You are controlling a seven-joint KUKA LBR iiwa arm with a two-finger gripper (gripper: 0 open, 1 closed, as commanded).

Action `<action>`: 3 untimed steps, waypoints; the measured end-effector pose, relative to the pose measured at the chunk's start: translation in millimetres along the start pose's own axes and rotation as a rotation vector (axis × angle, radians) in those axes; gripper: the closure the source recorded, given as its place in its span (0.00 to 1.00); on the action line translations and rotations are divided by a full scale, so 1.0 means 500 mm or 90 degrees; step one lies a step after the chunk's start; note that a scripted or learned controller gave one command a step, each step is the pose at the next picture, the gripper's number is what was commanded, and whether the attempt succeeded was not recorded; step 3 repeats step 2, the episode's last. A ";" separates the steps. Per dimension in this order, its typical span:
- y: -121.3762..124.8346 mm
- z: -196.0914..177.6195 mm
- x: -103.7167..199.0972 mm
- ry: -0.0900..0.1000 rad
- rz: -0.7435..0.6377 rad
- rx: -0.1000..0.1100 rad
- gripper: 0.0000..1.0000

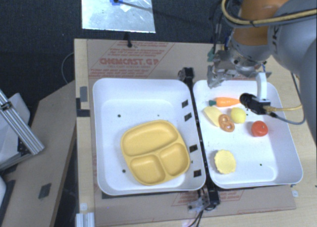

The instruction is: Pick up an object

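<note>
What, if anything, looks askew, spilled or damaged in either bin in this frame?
Nothing looks spilled or broken. The yellow divided tray sits at a slant in the left bin, not squared to its walls. In the right bin, the carrot, tomato and other toy foods lie loosely scattered. The tool hangs over the right bin's far edge.

- My arm, grey, enters from the view's right and bends downward at the wrist.
- My orange band sits just above the wrist, uppermost in view.
- My gripper points down below the wrist; its finger spacing is unclear.
</note>
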State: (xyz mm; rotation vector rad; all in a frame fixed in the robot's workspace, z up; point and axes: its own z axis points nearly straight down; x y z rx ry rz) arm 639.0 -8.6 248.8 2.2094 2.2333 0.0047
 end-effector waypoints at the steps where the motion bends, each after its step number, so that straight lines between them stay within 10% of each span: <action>1: 0.020 -0.008 0.109 0.000 0.000 -0.001 1.00; 3: 0.038 0.032 0.202 0.000 0.001 0.001 1.00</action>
